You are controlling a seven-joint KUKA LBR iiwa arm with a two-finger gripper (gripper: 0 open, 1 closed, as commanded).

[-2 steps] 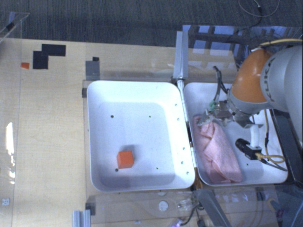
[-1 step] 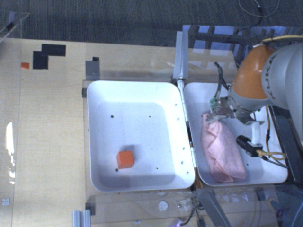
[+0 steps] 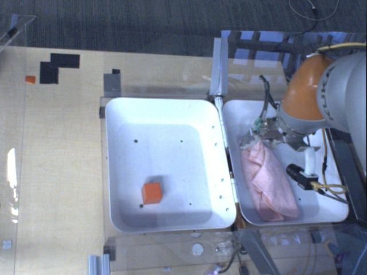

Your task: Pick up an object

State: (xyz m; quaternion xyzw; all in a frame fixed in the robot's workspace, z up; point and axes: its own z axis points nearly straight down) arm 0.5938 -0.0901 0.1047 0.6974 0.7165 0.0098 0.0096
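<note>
Now my arm (image 3: 330,93) bends low over the right bin (image 3: 338,211), pincer (image 3: 259,135) at the pink cloth's (image 3: 269,182) top end; grip unclear. Orange block (image 3: 152,193) lies in the left bin (image 3: 120,153).

Both white bins (image 3: 162,110) looked like smooth, slightly glossy plastic, and the bench (image 3: 57,171) had a pale, matt, wood-like face. In the right bin, toward five o'clock from the orange band (image 3: 304,90), the pink cloth (image 3: 269,182) looked soft, matt and creased. The orange block (image 3: 152,193) seemed matt, the band glossy.
</note>
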